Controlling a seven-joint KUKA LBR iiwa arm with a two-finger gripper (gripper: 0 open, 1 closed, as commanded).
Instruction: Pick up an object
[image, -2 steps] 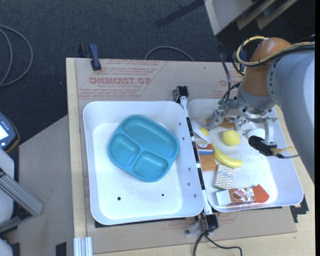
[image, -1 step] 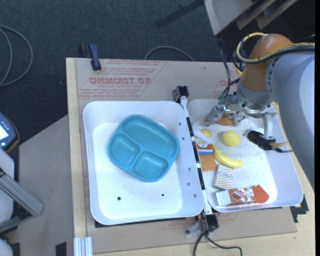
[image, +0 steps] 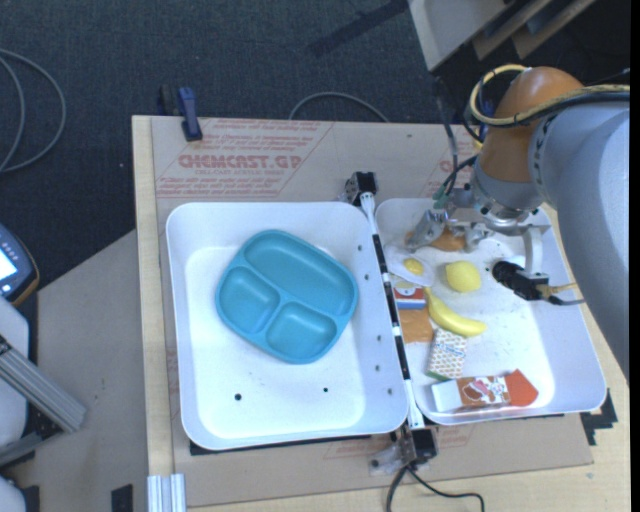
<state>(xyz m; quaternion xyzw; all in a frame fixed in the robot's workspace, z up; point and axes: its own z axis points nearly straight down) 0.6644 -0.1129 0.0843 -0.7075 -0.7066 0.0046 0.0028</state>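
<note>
My gripper (image: 441, 229) hangs low over the back of the right bin (image: 575, 350), reaching in from the right under the orange-banded wrist. Directly beneath it an orange-brown thing (image: 450, 241) is partly hidden. A yellow lemon (image: 462, 277) lies just in front of the gripper, apart from it. Nearer the front lie a banana (image: 456, 319), a patterned packet (image: 447, 353) and a red and orange box (image: 489, 391). A fried-egg toy (image: 412, 268) and a small carton (image: 407, 296) sit by the bin's left wall.
In the left bin (image: 190, 360) a blue divided plate (image: 288, 295) lies towards the back. A black clip (image: 362, 184) holds the divider between the bins. The bench board (image: 250, 160) extends behind both bins.
</note>
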